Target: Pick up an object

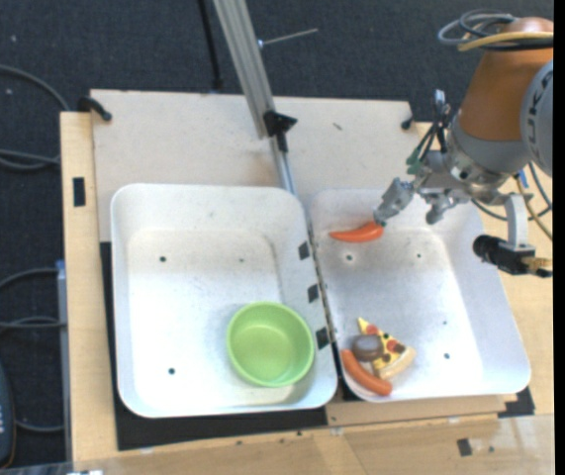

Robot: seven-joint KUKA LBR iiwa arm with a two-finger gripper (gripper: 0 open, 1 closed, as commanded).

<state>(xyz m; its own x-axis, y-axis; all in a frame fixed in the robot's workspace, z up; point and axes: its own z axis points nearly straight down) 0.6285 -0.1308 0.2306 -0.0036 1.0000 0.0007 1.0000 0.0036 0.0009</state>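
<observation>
the arm holds one end of an orange pepper over the right bin

a wooden bench (193, 137) holds two flat white bins side by side. the left bin (163, 265) has a green bowl (270, 342) in it. the bowl sits near the front right corner of that bin, close to the wall between the two bins.

the right bin (460, 305) has a small pile of toy food (376, 356) at its front left corner. in the pile there is a long orange-red piece like a hot dog, a yellow slice with red dots like pizza, and a small round brown thing on top. they touch each other.

the grey arm (505, 87) with the orange band comes in from the right. its gripper (389, 211) points down and to the left, over the back part of the right bin. the fingers are pinched narrow on the right end of a long orange pepper (356, 233). the pepper sticks out to the left from the fingers, lying almost flat, near the back left corner of the right bin. i cannot tell if the pepper is lifted or touching the bin floor.

a grey metal pole (247, 57) slants down from the top to the spot where the two bins meet. black cables (5, 77) lie on the dark floor at the left.
</observation>
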